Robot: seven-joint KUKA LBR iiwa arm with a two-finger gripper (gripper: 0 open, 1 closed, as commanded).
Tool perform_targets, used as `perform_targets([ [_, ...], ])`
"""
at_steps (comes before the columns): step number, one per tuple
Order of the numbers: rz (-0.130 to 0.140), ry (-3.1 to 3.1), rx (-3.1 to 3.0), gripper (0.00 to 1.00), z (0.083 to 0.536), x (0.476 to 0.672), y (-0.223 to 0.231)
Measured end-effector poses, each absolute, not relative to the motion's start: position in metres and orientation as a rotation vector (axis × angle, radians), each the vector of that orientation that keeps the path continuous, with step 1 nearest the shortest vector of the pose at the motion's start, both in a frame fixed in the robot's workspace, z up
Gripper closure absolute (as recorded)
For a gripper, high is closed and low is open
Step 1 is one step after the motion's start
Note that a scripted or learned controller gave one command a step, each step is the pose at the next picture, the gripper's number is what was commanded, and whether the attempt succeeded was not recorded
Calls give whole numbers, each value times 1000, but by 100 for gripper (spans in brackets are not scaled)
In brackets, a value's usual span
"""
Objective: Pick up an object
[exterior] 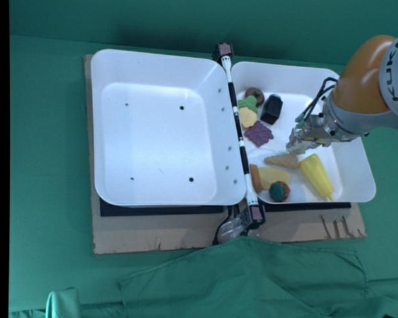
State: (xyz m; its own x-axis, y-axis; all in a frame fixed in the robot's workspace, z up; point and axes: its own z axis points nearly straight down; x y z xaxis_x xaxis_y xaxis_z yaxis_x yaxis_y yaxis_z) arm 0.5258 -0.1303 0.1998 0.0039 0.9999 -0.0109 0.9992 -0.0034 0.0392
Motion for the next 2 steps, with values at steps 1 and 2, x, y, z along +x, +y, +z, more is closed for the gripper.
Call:
perform_targets([
  [1,13,2217,2210,100,285,561,-83],
  [2,-4,2203,2229,100,244,587,-178],
])
